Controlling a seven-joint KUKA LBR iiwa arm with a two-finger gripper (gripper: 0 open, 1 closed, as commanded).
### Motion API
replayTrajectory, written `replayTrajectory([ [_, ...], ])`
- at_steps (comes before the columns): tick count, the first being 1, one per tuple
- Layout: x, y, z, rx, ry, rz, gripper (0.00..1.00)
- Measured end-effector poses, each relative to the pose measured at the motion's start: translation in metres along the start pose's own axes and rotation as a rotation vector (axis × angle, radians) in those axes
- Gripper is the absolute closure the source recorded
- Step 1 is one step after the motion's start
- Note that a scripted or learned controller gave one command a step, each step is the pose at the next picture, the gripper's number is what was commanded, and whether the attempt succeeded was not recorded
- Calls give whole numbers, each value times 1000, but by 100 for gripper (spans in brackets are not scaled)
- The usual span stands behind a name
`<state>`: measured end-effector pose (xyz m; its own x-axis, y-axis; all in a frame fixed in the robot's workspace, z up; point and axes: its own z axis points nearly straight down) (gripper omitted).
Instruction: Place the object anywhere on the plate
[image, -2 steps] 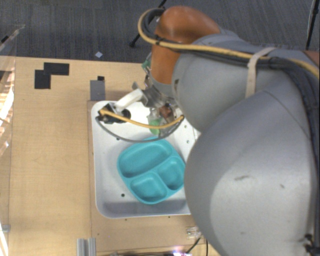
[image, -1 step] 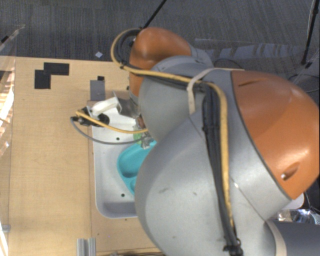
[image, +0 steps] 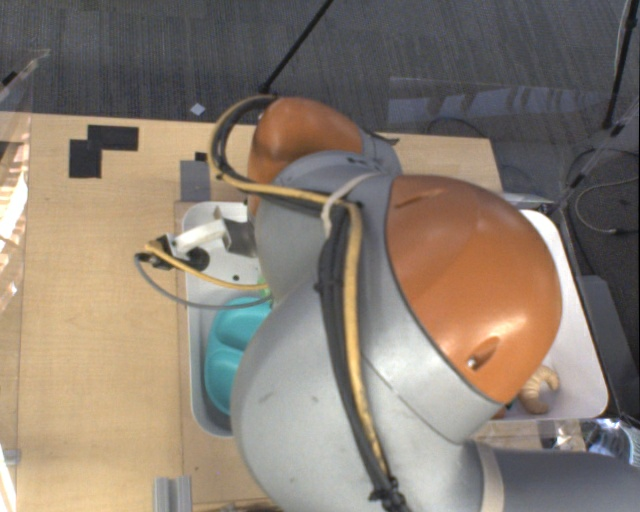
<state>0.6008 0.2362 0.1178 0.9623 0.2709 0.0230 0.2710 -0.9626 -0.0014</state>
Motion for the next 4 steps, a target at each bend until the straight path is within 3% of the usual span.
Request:
replayTrajectory([
  [1, 39, 11, -99, 2, -17, -297, 100],
  [2, 38, 12, -28, 1, -27, -55, 100],
  [3, 47, 13, 33, 2, -21, 65, 100],
  [4, 60, 17, 33, 1, -20, 51, 100],
])
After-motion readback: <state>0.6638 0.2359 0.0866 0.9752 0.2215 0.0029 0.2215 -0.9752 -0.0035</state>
